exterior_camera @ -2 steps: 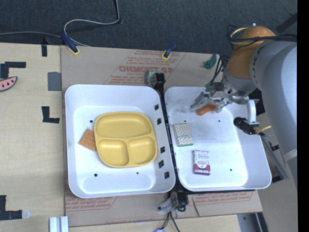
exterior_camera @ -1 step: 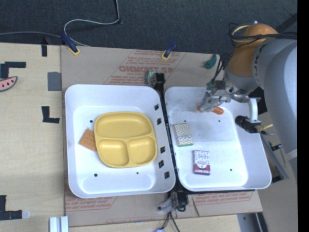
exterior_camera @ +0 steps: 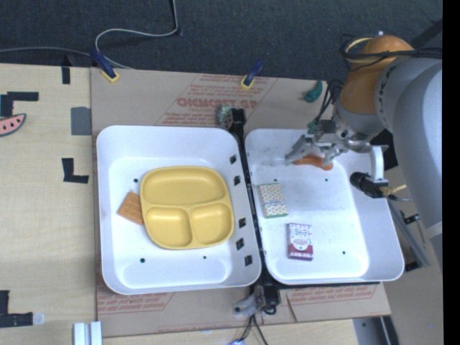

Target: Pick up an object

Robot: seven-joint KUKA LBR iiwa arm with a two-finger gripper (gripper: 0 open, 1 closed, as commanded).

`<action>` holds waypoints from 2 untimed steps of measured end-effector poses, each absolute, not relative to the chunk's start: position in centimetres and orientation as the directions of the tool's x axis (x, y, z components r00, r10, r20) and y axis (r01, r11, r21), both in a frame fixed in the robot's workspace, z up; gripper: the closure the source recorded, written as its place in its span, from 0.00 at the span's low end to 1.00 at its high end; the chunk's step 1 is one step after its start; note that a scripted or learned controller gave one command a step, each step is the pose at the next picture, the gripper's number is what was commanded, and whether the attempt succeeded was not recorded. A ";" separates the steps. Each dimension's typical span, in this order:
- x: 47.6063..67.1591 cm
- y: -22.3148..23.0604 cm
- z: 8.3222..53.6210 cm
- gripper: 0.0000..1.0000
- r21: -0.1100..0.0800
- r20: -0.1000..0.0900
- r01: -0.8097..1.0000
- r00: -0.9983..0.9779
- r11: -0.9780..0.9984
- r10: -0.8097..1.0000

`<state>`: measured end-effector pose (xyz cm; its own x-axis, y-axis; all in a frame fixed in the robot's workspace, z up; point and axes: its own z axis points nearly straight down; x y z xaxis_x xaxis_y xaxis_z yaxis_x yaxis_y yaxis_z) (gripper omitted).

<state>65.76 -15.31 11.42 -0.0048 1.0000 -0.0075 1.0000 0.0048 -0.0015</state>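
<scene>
A small flat orange object [exterior_camera: 314, 162] lies near the far edge of the right white bin [exterior_camera: 374, 254], directly under the two-finger gripper [exterior_camera: 313, 149], whose fingers stand apart over it, not clamped on it. Nearer the bin's left edge lies a pale patterned packet [exterior_camera: 272, 199], then a red card box [exterior_camera: 300, 241] towards the near edge. The left white bin [exterior_camera: 118, 264] holds a yellow divided plastic tray [exterior_camera: 187, 206] over a tan cracker-like square [exterior_camera: 130, 208].

The big yellow tray [exterior_camera: 188, 207] takes up most of the left bin [exterior_camera: 115, 264], while the right bin [exterior_camera: 374, 257] has lots of bare floor around the small patterned card [exterior_camera: 273, 199] and red box [exterior_camera: 300, 241].
</scene>
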 end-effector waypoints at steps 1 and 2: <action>64.8 -16.5 8.6 0.00 0.002 -0.001 1.000 -0.002 0.002 1.000; 64.8 -16.5 9.6 1.00 0.004 -0.005 1.000 -0.003 0.003 1.000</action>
<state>64.81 -16.53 9.63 -0.0031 1.0000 -0.0046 1.0000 0.0031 0.0043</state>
